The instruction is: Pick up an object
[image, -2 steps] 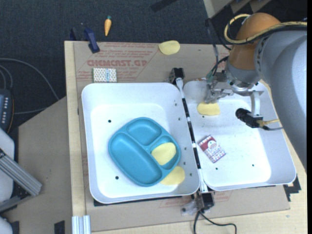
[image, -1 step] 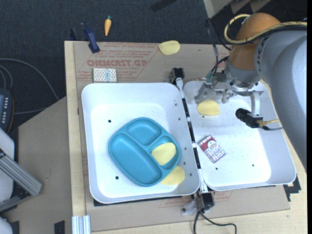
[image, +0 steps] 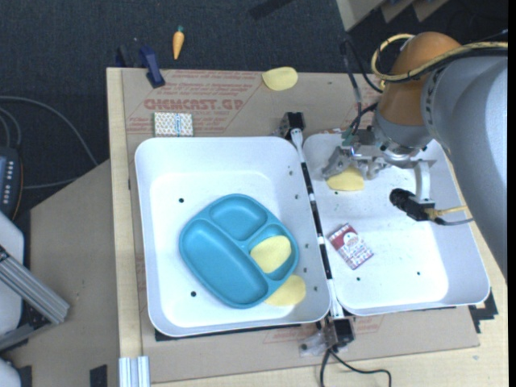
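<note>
Two white bins [image: 161,216] on a cardboard-covered bench [image: 218,103] over dark carpet [image: 64,22]; gripper [image: 355,164] state indiscernible.

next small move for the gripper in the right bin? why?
Probably a short straight descent, then close. The gripper sits at the back left corner of the right bin, right over the flat yellow piece, which lies apart from the red-and-white packet nearer the front. Nothing shows between the fingers yet, and finger spacing is unclear, so opening first may be needed.
</note>
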Robot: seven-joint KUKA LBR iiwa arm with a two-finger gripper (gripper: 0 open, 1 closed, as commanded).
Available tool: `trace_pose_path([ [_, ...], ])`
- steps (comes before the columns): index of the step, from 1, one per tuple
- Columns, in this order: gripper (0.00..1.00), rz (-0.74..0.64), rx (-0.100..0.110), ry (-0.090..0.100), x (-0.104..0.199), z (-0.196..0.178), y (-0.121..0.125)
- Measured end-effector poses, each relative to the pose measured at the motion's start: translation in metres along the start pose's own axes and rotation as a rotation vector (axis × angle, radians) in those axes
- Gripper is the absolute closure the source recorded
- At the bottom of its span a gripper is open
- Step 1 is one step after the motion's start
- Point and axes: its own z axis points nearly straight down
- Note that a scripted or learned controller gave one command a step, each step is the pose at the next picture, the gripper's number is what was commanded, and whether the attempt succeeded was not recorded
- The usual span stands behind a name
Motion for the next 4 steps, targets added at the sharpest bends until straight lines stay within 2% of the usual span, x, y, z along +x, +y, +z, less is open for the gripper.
trace_pose_path([
  [1,1.00,-0.001,-0.006,-0.002,0.000,-0.012,0.002],
  [2,0.00,-0.001,-0.006,-0.002,0.000,-0.012,0.002],
  [3,0.00,-0.001,-0.005,-0.002,0.005,0.000,0.010],
  [4,1.00,-0.003,-0.010,-0.003,0.005,-0.012,0.011],
])
